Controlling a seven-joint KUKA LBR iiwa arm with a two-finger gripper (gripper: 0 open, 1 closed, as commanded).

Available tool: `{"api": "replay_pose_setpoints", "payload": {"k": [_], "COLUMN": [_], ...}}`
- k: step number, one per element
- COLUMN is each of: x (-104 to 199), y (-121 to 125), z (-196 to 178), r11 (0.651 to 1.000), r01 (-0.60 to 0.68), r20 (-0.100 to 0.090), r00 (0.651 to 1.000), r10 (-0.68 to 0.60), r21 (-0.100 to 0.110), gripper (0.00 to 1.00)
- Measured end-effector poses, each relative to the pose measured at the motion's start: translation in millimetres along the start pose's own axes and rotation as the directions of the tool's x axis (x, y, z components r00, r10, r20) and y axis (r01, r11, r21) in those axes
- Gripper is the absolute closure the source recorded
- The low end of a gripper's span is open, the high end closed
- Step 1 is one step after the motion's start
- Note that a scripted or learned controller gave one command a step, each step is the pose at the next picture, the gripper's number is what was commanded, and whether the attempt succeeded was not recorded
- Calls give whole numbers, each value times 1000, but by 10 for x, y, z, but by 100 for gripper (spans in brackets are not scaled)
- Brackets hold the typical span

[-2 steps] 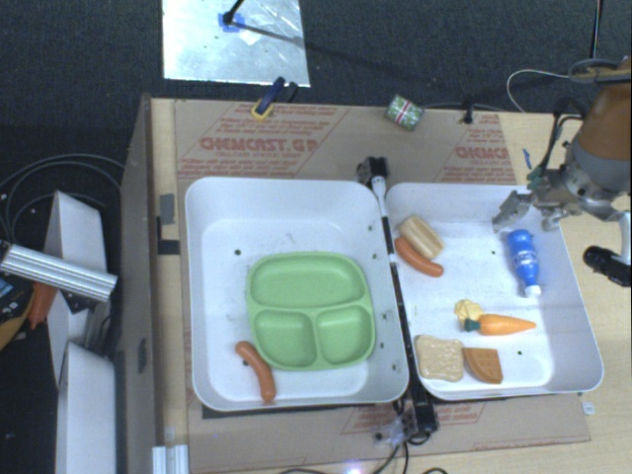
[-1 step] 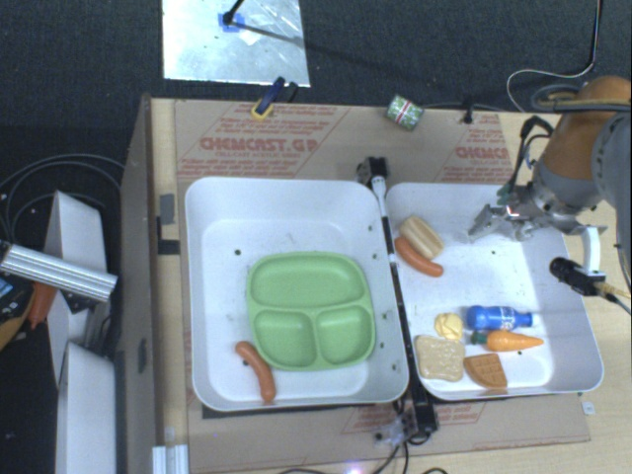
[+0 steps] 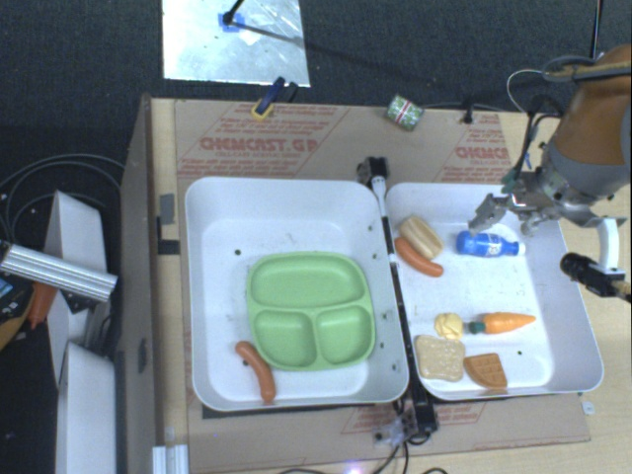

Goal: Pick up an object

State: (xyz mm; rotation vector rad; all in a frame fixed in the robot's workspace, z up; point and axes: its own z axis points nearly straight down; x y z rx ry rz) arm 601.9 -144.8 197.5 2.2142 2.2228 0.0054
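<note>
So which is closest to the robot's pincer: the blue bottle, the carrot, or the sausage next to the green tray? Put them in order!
From the pincer:
1. Blue bottle, right bin, just below the pincer.
2. Carrot, right bin, further toward the front.
3. Sausage, left bin, by the green tray's front corner, farthest.

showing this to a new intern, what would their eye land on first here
Probably the bright green divided tray in the left bin, with an orange sausage lying just off its lower left corner. Next, the arm coming in from the right, its gripper hovering just above a blue bottle at the top of the right bin. A carrot and bread pieces sit lower in that bin.
</note>
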Motion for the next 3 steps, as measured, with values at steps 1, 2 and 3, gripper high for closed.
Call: {"api": "replay_pose_setpoints", "payload": {"k": [1,2,3], "x": [453,547,546], "y": [252,188,199], "z": [906,1132,1022], "r11": [1000,1000,1000], "r01": [0,0,2], "r20": [-1,0,0], "r00": [1000,1000,1000], "r10": [0,0,-2], "r21": [5,4,1], "gripper": [0,0,100]}}
